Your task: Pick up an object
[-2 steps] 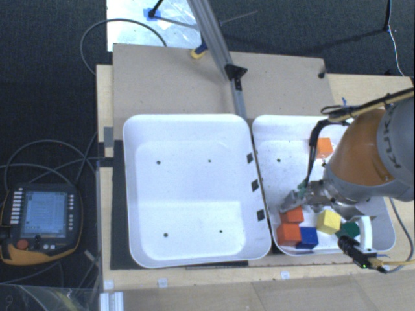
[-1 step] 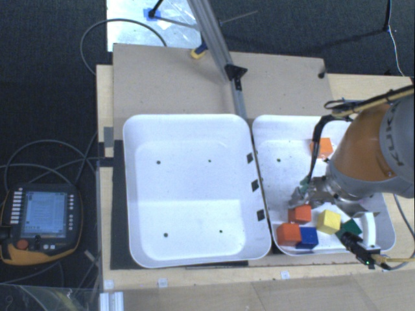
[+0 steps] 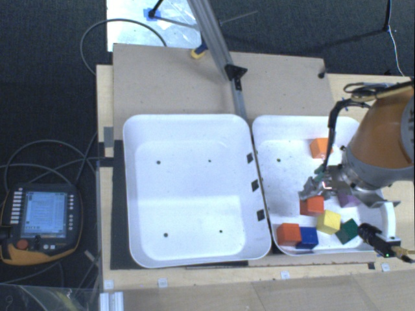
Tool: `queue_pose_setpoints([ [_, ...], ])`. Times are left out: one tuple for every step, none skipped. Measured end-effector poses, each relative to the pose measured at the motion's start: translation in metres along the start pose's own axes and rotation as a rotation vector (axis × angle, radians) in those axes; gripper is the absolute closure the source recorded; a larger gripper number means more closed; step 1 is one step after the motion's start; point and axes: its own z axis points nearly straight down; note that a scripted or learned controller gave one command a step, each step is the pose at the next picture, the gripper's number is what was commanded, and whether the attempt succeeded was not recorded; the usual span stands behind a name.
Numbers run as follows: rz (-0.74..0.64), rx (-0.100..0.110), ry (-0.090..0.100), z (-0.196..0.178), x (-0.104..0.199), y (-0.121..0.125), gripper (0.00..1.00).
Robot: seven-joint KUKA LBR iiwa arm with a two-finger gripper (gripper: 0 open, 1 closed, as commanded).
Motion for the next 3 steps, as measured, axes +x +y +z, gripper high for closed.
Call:
queue_pose_setpoints([
  [-0.001, 0.000, 0.000, -0.044, 0.000, 0.002, 1.00],
  [-0.007, 0.004, 0.003, -0.054, 0.054, 0.009, 1.00],
  [-0.008, 0.005, 0.004, -0.055, 0.115, 0.018, 1.00],
])
